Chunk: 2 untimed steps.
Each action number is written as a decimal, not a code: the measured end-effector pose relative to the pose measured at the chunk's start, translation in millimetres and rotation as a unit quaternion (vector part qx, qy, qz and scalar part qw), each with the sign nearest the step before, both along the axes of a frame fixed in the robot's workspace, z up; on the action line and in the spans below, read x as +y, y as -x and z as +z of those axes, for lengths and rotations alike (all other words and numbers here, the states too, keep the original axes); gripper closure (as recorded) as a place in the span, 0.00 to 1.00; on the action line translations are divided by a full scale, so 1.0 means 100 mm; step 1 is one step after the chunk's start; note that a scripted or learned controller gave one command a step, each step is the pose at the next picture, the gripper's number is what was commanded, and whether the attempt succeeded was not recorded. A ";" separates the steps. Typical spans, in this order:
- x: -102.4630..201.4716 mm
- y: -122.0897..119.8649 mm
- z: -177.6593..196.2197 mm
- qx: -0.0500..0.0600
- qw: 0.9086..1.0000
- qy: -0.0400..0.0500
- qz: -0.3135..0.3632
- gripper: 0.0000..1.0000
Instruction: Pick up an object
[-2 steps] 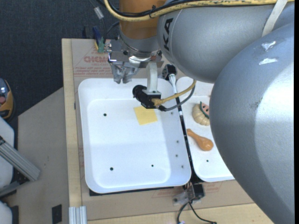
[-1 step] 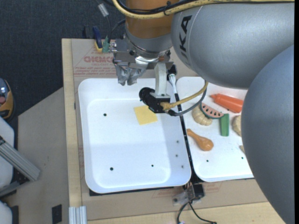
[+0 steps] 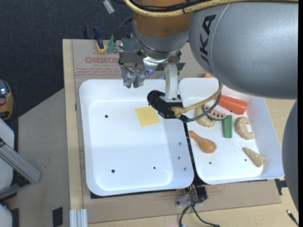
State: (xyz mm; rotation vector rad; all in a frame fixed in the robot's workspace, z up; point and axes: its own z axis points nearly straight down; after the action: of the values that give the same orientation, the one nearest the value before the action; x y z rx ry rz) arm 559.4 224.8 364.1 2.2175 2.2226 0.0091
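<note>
grey arm (image 3: 246, 37) overhead; tool (image 3: 152, 82) above yellow slice (image 3: 148, 116)

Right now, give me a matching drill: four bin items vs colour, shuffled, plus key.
Items:
1. flat square, left bin
2. cylinder, right bin
3. stick, right bin
4. drumstick, right bin

Colours:
A. green
B. brown-orange
C. yellow
D. red-orange

Pairs: 1-C, 2-D, 3-A, 4-B
</note>
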 end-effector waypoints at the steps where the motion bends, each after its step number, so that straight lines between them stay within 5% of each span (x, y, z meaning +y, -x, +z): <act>1: 0.00 0.25 0.54 0.000 1.000 0.000 0.000 1.00; 2: -0.01 0.38 1.65 -0.004 1.000 -0.002 0.000 1.00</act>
State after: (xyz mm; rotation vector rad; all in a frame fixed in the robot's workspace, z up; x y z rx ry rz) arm 521.2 224.3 529.0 2.2149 2.2202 0.0235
